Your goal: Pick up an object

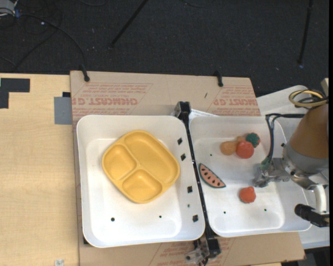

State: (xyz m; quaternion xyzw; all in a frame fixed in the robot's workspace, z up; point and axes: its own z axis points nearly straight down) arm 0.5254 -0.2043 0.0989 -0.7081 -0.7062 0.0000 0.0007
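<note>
Gripper (pixel 261 177) above red ball (pixel 247 194)

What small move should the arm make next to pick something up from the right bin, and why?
Probably a short shift toward the camera and down onto the lone red ball. The pincer sits just beyond it in the right bin, with nothing visible in its grasp. That ball lies apart from the clustered balls and the watermelon slice, so it looks the easiest target.
</note>
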